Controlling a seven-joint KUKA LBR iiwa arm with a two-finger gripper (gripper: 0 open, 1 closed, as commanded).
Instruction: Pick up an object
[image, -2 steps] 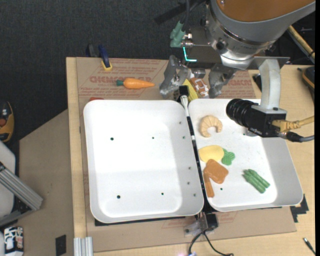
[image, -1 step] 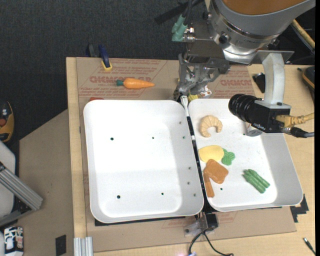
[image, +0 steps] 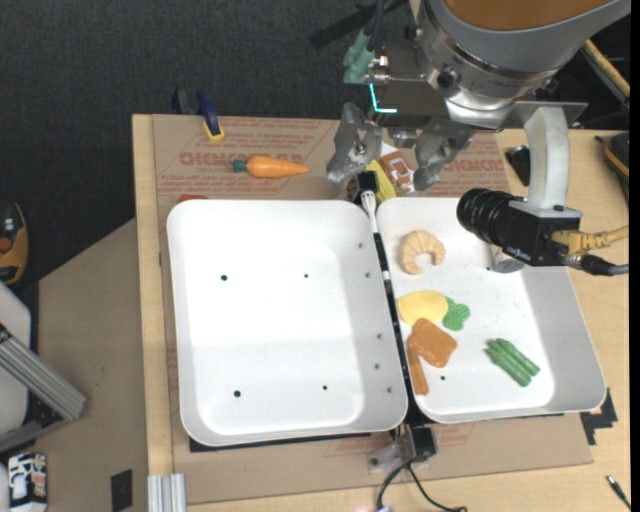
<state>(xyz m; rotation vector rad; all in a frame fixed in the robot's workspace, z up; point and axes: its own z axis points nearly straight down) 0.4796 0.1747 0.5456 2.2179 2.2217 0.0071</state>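
Fingers (image: 352, 160) of the gripper (image: 388, 165) are spread, nothing held; the croissant (image: 422, 250), curved sideways, is found just below in frame.

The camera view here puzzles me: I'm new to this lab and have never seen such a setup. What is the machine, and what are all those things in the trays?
The picture is taken from one fixed camera above a bench, looking down at a slant. The grey machine at the top is a robot arm; its two-finger gripper hangs over the far rim where the two bins meet, fingers spread, holding nothing. The left bin shows bare white floor. The right bin holds toy food: a croissant, a yellow piece, a brown piece and a green vegetable. A toy carrot lies on the cardboard behind the bins.
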